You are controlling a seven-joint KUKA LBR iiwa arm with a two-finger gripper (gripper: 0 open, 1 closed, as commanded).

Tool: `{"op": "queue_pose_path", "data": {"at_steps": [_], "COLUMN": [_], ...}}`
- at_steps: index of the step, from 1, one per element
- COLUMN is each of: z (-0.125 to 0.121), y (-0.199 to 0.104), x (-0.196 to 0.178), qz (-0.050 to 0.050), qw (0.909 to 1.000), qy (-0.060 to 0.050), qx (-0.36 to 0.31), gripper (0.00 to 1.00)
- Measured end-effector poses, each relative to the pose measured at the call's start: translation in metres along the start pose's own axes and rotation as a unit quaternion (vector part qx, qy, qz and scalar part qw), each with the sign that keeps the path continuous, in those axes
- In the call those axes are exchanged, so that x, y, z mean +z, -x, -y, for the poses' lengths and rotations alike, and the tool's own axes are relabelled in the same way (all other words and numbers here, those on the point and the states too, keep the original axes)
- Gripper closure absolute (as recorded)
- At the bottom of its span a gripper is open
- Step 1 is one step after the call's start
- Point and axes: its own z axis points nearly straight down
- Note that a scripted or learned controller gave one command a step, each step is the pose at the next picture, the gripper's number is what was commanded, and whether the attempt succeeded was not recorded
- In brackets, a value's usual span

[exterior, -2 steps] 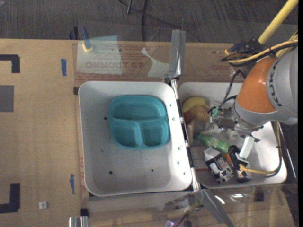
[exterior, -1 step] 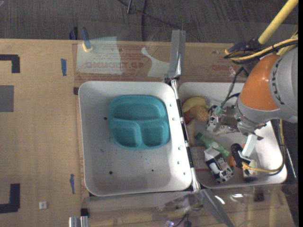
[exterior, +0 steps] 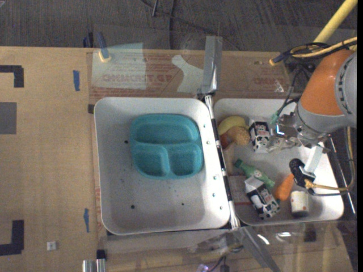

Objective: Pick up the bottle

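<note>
— Where is the bottle (exterior: pixel 254 173)?

— Lying on its side in the middle of the right bin (exterior: pixel 334 208), green, pointing toward the divider, just above a small carton (exterior: pixel 261 197).

— And the claw (exterior: pixel 282 143)?

— Above the bin's far half, beside another carton (exterior: pixel 260 136). Nothing sits between its fingers; I cannot tell how wide they stand.

— The left bin (exterior: pixel 113 197)?

— It carries a teal divided tray (exterior: pixel 167 145) near its far edge.
</note>
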Motion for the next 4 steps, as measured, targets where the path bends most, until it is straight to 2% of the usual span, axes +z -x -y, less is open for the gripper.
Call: {"op": "queue_pose_path", "data": {"at_steps": [1, 2, 3, 4], "z": [-0.001, 0.01, 0.01, 0.097], "y": [-0.001, 0.01, 0.009, 0.013], "x": [-0.01, 0.035, 0.036, 0.029], "qz": [0.001, -0.001, -0.001, -0.001], "qw": [1.0, 0.9943, 0.9942, 0.9995], "qy": [0.001, 0.006, 0.006, -0.001], "qx": [-0.001, -0.107, -0.108, 0.032], "gripper": [1.0, 1.0, 0.0, 0.0]}}
